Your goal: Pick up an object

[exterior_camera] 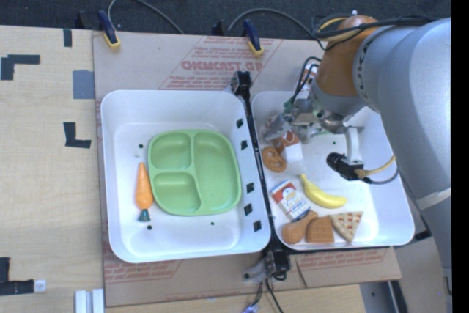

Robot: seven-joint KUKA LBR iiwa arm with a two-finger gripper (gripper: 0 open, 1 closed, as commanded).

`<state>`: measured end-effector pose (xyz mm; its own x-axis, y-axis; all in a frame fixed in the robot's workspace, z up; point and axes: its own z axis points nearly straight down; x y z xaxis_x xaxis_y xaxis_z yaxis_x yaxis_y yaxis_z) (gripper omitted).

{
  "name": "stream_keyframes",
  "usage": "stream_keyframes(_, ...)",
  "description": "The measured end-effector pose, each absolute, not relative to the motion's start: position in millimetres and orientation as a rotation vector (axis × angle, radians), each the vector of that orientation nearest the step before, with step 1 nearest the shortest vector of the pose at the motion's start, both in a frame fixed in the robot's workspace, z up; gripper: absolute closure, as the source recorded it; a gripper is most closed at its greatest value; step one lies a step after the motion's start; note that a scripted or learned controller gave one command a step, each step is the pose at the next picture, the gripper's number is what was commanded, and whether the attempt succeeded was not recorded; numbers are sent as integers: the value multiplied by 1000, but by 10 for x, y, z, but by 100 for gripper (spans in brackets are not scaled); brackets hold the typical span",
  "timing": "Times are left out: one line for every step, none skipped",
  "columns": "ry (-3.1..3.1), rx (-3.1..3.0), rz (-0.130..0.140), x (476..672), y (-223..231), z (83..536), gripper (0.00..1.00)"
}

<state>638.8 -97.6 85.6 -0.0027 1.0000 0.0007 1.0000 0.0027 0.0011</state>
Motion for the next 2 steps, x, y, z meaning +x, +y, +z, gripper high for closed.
stream_keyframes(2223, 2216, 3, 6347, -998, 859, 0)
stream_keyframes(2225, 2218, 2, 6367, -1011, 857, 0)
